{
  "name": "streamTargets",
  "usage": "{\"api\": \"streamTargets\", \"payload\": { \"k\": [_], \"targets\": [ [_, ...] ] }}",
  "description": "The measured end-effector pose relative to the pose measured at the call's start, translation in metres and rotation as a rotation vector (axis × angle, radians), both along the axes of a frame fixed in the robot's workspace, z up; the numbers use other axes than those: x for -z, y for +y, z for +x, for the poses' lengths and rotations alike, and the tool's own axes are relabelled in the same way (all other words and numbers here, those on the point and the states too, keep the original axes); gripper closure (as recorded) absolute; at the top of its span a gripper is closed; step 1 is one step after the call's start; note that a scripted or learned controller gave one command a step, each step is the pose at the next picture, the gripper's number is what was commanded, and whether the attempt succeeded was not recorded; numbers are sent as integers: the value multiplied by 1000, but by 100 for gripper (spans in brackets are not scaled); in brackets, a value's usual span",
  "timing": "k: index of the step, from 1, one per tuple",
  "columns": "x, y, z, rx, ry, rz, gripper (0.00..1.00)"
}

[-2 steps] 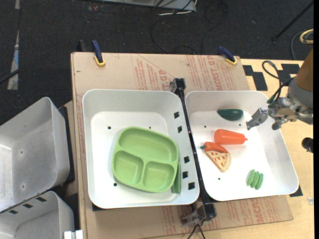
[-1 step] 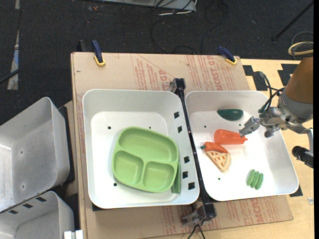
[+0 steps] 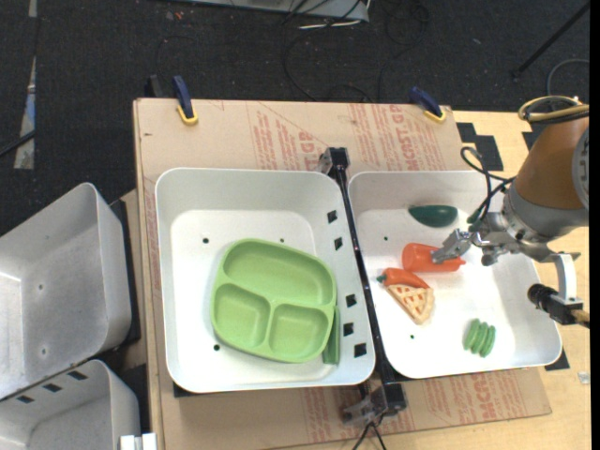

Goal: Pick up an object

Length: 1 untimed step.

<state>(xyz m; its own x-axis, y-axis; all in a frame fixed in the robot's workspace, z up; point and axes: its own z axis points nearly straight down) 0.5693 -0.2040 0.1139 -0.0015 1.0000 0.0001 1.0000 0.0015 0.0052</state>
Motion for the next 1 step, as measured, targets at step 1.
{"api": "streamTargets", "payload": {
  "k": [1],
  "targets": [
    [8,-1,9,0,-19,-1,0]
  ]
}}
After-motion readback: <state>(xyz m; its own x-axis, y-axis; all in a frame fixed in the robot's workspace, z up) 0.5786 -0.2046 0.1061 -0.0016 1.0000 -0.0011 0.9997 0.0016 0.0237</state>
